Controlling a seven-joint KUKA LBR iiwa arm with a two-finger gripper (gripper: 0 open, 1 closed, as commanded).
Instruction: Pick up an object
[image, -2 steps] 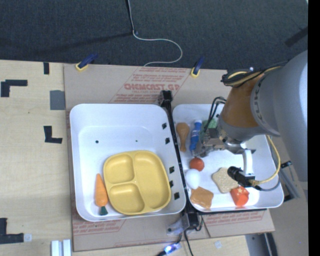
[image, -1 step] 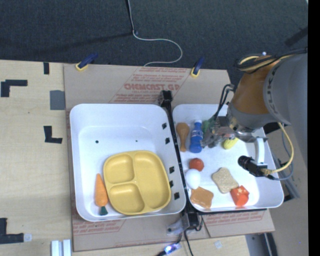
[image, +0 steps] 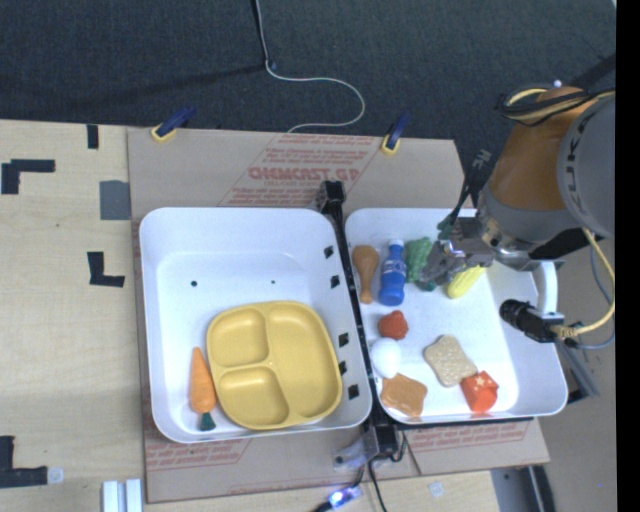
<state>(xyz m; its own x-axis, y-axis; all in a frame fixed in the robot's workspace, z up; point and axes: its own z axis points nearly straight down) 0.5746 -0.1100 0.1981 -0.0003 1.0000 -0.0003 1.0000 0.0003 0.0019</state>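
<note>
My gripper (image: 447, 262) hangs low in the right bin's (image: 530, 400) far part, reaching in from the right. It is directly over a green object (image: 420, 262) and a yellow corn-like piece (image: 464, 282), partly hiding both. Whether it touches either one I cannot tell. Just left of it stand a blue bottle (image: 392, 274) and a tan gourd-shaped piece (image: 366, 270). Nearer the front lie a red tomato (image: 394, 325), a white egg (image: 385, 357), a slice of bread (image: 449, 360), a red pepper (image: 481, 392) and a brown pastry (image: 404, 395).
The left bin (image: 170, 250) holds a yellow divided plate (image: 272, 362) and an orange carrot (image: 201, 385) by its front left wall. A black cable clamp (image: 525, 318) on the arm overhangs the right bin's right side. Clips sit on the divider between the bins.
</note>
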